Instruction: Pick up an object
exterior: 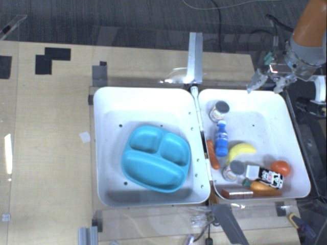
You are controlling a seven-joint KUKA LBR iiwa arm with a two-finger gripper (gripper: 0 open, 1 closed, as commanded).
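My gripper hangs open above the far right rim of the right bin, its two fingers spread with nothing between them. Below it the right bin holds a small jar with a dark lid, a blue bottle, a yellow banana, an orange carrot-like stick, a round metal can, a black and white box, an orange-red ball and a red marker. All of them lie apart from the gripper.
The left bin bears a blue divided plate. A metal post rises at the far end of the wall between the bins. Cables run over the dark floor behind the bench.
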